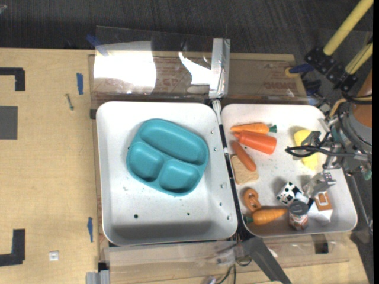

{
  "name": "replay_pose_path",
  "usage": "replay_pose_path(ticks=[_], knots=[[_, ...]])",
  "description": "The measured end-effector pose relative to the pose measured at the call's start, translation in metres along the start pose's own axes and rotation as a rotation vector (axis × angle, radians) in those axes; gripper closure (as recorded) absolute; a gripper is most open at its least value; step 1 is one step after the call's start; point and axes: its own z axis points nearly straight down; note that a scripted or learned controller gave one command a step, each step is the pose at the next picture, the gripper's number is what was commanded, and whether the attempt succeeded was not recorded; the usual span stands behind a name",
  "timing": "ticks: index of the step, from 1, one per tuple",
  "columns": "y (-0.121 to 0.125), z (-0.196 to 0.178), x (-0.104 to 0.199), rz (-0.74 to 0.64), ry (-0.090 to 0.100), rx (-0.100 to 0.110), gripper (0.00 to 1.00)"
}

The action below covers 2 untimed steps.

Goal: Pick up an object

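The right bin (278, 114) holds several small items. At its back lie a thin carrot (251, 127) and a thicker orange carrot (259, 141). A yellow toy (303, 139) lies near the right wall, partly behind black cables. At the front are a black-and-white die (288, 192), a small can (298, 216), a third carrot (267, 216), a brown pretzel (251, 198) and a small orange-and-white box (323, 202). My gripper (318, 183) hangs low over the bin's right front, just right of the die and above the can. Nothing shows between its metal parts.
In the left bin (112, 158) sits a teal divided plate (167, 155). A reddish sausage (241, 154) rests on a tan slice (246, 171) by the wall between the bins. The arm (358, 135) and its cables cover the right bin's right rim.
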Motion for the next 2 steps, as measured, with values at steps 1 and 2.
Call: replay_pose_path(ticks=[1,2], knots=[[-0.055,0.106,-0.027,-0.087,0.0,0.001,0.0],[-0.057,0.138,-0.011,-0.146,-0.04,0.014,0.0]])
